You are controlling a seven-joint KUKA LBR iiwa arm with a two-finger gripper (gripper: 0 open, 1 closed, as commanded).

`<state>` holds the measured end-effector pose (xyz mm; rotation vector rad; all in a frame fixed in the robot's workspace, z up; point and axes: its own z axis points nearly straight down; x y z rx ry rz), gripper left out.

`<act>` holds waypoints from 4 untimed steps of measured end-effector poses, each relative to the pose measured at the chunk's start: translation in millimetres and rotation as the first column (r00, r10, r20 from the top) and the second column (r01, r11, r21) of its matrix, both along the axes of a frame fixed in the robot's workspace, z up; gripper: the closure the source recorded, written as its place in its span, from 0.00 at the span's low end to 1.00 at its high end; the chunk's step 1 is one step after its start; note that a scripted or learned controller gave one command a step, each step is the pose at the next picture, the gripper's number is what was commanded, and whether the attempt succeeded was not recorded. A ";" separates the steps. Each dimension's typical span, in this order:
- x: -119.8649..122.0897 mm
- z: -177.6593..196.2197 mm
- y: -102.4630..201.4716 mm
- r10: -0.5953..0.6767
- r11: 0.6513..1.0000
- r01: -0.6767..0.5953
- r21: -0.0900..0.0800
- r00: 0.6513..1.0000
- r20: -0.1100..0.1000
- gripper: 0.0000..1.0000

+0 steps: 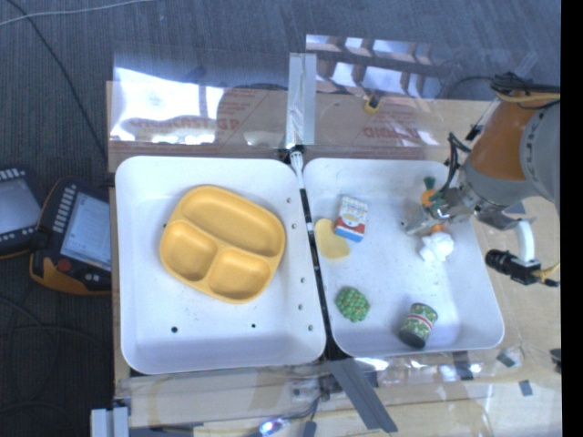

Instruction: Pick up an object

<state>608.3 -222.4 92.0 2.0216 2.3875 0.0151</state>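
Counting perhaps six objects (352, 218), two bins (137, 335).

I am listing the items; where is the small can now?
The small can lies in the right bin, near its front edge, right of the green ball.

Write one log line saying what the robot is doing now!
gripper above right bin | white object just below it | grasp unconfirmed | yellow tray in left bin

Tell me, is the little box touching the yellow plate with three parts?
Apart. The camera view shows the little box in the right bin and the yellow plate in the left bin, with the bins' rims between them.
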 end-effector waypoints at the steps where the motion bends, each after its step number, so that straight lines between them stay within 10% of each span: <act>1: -18.0 104.9 -1.3 -0.006 1.000 0.006 0.000 1.000 -0.017 1.00; 2: -1.2 176.5 7.8 0.019 1.000 -0.019 0.001 1.000 -0.017 1.00; 3: -16.7 127.3 0.9 -0.088 0.996 0.088 0.003 0.996 -0.019 1.00; 4: -16.6 127.5 0.9 -0.088 0.996 0.088 0.002 0.996 -0.019 0.00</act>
